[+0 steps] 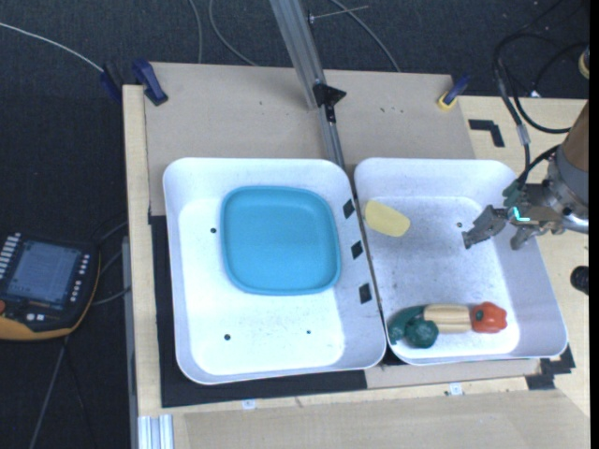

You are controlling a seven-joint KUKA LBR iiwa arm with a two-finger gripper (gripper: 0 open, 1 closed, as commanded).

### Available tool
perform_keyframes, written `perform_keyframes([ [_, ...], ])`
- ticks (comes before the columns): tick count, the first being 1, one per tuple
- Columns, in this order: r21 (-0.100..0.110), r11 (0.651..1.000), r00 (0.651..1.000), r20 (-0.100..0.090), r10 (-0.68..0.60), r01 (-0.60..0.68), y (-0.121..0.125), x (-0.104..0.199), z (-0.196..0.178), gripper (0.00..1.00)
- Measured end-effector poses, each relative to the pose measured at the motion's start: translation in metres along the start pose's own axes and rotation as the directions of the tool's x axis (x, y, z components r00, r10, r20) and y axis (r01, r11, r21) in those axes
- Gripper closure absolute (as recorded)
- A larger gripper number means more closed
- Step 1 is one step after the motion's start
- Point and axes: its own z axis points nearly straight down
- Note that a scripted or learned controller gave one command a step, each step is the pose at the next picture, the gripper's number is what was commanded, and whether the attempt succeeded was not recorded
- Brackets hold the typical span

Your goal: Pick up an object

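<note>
My gripper hangs over the right side of the right bin, fingers spread open with nothing between them. A pale yellow piece lies at the bin's upper left, well left of the gripper. Along the bin's front edge lie a dark green object, a tan cylinder and a red piece in a row, below the gripper.
The left bin holds a blue square plate. A metal pole slants in from the top toward the gap between the bins. A handheld pendant lies on the floor at the left, with cables above.
</note>
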Motion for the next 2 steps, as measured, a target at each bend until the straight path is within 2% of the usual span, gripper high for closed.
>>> perform_keyframes([
  [1, 0.000, 1.000, 1.000, 0.000, 0.000, 0.000, 0.000, 0.000, 0.000, 0.00],
  [2, 0.004, 1.000, 1.000, -0.001, 0.000, 0.000, -0.005, 0.009, 0.054, 0.00],
])
